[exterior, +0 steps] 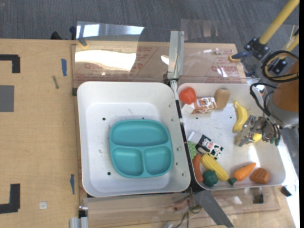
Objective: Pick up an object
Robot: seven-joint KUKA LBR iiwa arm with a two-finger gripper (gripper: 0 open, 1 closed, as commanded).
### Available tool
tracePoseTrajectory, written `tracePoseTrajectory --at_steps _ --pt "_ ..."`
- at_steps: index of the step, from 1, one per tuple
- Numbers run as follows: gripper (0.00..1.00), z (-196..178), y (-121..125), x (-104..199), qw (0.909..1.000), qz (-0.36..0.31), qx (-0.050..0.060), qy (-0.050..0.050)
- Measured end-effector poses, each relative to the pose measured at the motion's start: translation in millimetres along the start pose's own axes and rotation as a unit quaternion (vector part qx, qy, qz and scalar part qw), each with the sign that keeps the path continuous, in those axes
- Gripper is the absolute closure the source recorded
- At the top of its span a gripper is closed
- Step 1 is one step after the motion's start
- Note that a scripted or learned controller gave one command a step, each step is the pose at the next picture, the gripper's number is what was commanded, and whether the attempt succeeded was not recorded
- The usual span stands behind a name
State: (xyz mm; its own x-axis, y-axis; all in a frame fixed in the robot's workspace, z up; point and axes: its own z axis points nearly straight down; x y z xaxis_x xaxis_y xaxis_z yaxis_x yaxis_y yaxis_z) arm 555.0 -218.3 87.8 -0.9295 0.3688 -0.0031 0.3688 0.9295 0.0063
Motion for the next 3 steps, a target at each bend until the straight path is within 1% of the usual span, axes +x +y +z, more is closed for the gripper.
tracePoseTrajectory --at_steps 1,2,3 --pt "0.00 0 -3 -1 1.0000 0.002 0.002 -0.002" --pt "1.00 -14 1 -4 1.0000 0.000 0.000 -0.008" --pt "0.00 -13 0 -4 1.0000 0.000 0.000 -0.007"
